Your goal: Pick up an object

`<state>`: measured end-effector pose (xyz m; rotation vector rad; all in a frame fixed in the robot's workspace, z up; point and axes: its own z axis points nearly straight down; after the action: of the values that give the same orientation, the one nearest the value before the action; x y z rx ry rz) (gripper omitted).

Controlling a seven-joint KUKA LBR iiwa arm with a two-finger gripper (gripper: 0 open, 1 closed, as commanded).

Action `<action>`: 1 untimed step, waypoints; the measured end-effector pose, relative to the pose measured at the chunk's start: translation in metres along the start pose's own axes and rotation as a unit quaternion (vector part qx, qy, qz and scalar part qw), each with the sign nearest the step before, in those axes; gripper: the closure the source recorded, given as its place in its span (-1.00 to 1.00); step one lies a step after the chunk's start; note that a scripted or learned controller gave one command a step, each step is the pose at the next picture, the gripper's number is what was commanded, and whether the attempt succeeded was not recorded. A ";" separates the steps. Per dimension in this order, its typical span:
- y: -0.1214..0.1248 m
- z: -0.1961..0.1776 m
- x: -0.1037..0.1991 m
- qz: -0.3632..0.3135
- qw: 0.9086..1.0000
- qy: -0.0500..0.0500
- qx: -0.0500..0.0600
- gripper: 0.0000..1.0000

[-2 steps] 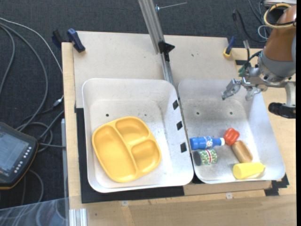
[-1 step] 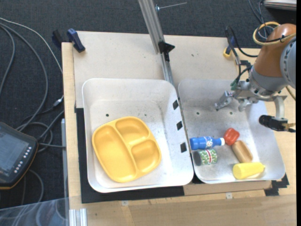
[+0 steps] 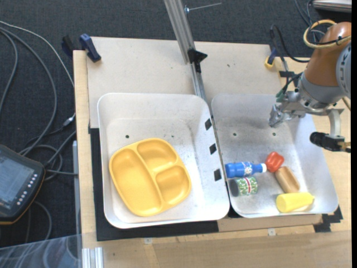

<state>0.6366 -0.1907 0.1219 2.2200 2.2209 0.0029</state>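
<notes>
1. At the far left, on the dark floor beside the table (image 3: 139, 60), a black handheld pendant with a screen (image 3: 17, 183) is cut off by the frame edge, with black cables trailing around it.
2. The left shallow white bin (image 3: 150, 108) holds a yellow plastic plate with three compartments (image 3: 149, 175), lying flat in the bin's near half.
3. A grey metal post (image 3: 178, 18) rises at a slant from between the two bins, and its top is cut off by the frame.
4. The right shallow white bin (image 3: 245, 113) has its things gathered at the near edge: a blue and white bottle lying on its side (image 3: 244, 168), a small green patterned can (image 3: 246, 186) just beside it, a red-orange plastic piece (image 3: 274, 161) at the bottle's tip, a tan cylinder (image 3: 286, 178), and a yellow block (image 3: 294, 201).
5. The hand (image 3: 276, 118) hangs over the far part of the right bin, its tip small and blurred; whether it is spread or closed cannot be told, and nothing is seen in it.
6. The objects all lie nearer the camera than the hand, well apart from it.
</notes>
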 end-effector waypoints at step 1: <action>0.007 -0.065 -0.002 0.000 1.000 -0.002 -0.003 1.00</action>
<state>0.6434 -0.1923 0.1867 2.2140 2.2169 0.0072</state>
